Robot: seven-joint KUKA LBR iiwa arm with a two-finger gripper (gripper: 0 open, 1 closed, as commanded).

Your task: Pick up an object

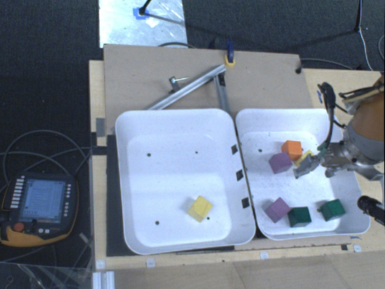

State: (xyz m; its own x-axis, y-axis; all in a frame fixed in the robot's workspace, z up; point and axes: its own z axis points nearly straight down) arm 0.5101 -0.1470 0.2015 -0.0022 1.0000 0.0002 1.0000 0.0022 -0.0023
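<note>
My gripper [305,165] reaches in from the right and sits low over the middle of the right bin [264,125]. It is just right of a purple block [280,162] and just below an orange block [292,149]. A small yellow piece [305,157] peeks out at the gripper's tip, mostly hidden by it. Along the front of that bin lie a second purple block [277,209], a dark green block [299,216] and a green block [331,209]. A yellow block [200,208] rests alone in the left bin [138,131].
A metal bar [186,88] lies slanted on the brown board behind the bins. A teach pendant [37,206] with cables sits on the floor at the left. The arm's body [367,131] overhangs the right bin's right edge.
</note>
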